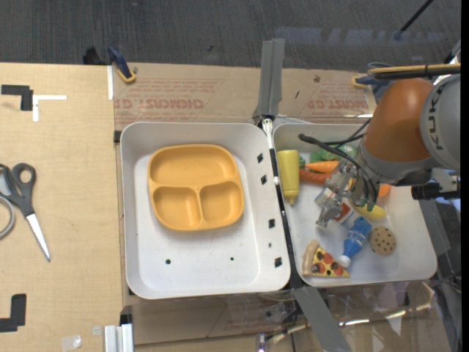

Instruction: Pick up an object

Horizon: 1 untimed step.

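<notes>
My gripper (328,210) hangs low over the middle of the right bin (410,266), reaching down among the toys. A small red and white piece (341,213) lies right by its tips; whether it touches them is unclear. Just right of it lie a blue bottle (356,239) and a brown cookie (382,241). A pizza slice (325,262) rests near the bin's front edge. A yellow mustard bottle (289,173) lies along the bin's left wall, with a carrot (321,169) and a green item (320,155) behind the gripper.
The left bin (198,270) holds a yellow divided plate (196,185). Scissors (28,204) lie on the bench at far left. The arm's orange band (398,119) and grey wrist cover the right bin's back right part. A small yellow piece (374,211) sits beside the wrist.
</notes>
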{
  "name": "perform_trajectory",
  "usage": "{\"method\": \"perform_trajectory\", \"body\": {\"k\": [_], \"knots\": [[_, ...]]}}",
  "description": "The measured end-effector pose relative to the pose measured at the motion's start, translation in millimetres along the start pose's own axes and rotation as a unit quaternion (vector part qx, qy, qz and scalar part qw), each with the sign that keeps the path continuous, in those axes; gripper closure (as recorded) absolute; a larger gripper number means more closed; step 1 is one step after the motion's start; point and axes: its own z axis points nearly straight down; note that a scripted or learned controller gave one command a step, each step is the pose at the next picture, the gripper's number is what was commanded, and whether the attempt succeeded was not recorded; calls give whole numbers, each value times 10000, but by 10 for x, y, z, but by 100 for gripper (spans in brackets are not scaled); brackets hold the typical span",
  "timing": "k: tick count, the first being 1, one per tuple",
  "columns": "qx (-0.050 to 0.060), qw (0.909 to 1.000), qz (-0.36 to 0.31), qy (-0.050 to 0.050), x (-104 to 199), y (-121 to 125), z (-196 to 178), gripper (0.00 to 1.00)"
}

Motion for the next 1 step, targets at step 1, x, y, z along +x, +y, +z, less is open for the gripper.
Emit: {"method": "perform_trajectory", "body": {"k": [1], "knots": [[10,9949,1004,28,364,-153,17,0]]}}
